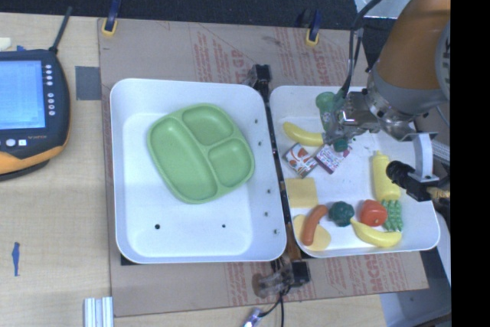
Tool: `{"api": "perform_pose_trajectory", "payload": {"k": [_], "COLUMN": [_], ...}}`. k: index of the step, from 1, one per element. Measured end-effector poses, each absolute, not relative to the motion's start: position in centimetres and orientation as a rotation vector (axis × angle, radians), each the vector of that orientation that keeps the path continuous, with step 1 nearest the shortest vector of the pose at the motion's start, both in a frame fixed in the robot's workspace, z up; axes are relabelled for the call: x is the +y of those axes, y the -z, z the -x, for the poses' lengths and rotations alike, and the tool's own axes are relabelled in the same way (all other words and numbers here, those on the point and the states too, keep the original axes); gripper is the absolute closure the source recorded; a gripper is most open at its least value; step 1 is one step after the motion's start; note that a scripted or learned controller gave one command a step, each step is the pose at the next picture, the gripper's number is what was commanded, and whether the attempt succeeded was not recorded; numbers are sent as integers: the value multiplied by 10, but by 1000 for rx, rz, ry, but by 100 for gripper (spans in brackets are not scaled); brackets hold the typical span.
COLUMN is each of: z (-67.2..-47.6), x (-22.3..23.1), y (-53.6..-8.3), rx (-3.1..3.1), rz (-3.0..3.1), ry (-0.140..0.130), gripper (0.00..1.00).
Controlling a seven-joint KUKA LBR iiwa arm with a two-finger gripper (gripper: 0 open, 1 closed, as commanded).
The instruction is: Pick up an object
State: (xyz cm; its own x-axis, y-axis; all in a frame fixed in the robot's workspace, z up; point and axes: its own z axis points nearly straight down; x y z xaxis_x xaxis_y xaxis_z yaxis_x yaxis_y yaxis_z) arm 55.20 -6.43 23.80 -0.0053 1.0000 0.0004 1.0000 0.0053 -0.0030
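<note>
From the camera above the table, the gripper (338,135) hangs low in the right bin (348,247), directly above a small red-and-white packet (331,158). I cannot tell whether the jaws are spread or closed, and nothing is visibly caught between them.

Taking that packet as the landmark and likely target, a second packet (299,158) lies just beside it toward the left bin (126,165), a yellow banana (303,135) sits just beyond that one, and a cheese slice (301,192) lies nearer the front rim. The packet looks light, thin and fairly stiff, probably slick-faced. Lying flat, it offers little height, so pinching across its narrow edges seems the safest hold. A green divided plate (200,152) rests in the left bin, well apart.
</note>
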Motion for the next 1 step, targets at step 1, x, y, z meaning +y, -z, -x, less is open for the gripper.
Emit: {"api": "perform_pose_trajectory", "payload": {"k": [1], "z": [-578], "x": [-11], "y": [-233], "rx": [-2225], "rz": [2214], "ry": [-3], "gripper": [100]}}
